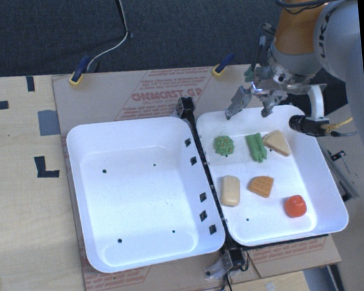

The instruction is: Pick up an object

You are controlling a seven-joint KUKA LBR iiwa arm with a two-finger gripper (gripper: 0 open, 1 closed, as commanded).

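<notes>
My gripper (252,105) hangs open above the far edge of the right bin (321,189), nothing between its two fingers. Below it in that bin lie a green broccoli head (223,145), a green bean pod (256,147) and a pale wedge of bread or cheese (276,143). Closer to the front sit a cream bread roll (230,190), an orange piece (261,186) and a red tomato (295,206). All of them rest on the bin floor, apart from the gripper.
The left bin (136,197) adjoins the right one along a black clipped divider (200,172). Both sit on a cardboard sheet (158,93) held by blue and yellow clamps. A cable (117,42) trails at the back.
</notes>
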